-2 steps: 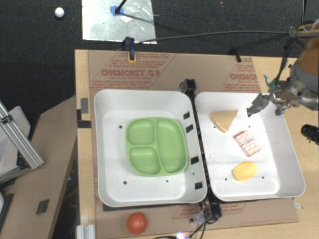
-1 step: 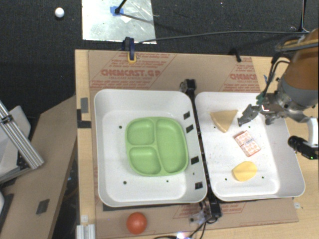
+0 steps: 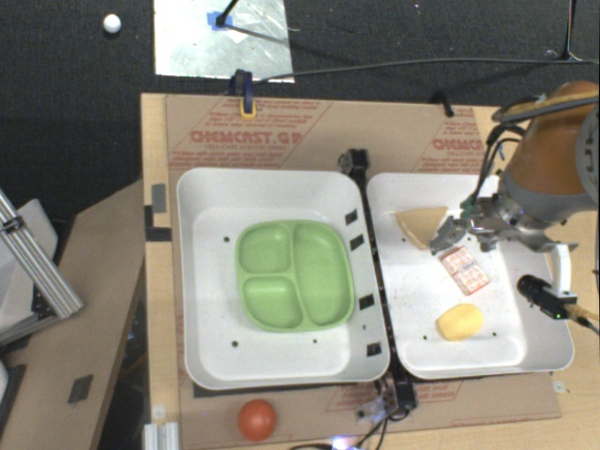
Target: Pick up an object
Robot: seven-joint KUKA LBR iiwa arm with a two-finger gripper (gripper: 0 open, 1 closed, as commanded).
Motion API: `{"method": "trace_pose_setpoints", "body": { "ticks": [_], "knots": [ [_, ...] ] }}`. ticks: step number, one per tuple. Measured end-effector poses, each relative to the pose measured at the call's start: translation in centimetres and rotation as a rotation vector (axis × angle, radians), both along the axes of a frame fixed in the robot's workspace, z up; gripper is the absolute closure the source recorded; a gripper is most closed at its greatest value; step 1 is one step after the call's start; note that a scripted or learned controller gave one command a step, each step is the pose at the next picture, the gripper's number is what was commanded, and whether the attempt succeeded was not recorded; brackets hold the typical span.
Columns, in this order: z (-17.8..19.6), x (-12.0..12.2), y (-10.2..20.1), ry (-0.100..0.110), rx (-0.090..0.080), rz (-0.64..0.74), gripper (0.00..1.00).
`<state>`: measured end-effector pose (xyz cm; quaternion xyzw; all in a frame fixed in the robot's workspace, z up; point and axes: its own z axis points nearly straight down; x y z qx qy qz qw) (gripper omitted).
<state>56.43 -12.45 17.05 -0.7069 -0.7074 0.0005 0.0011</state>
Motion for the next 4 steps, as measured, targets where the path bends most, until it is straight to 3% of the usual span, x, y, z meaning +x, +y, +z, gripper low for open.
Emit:
{"method": "trace_pose_setpoints", "body": {
  "ticks": [1,2,4],
  "knots": [
    [-4.1,0.1,0.1,-0.001,0.0,0.001,0.0],
    [-2.9,0.2,0.0,-0.005,-0.001,0.001,1.0],
    [7.3,0.8,0.9,-0.008,-0.002,0.004,1.0]
  ]
}}
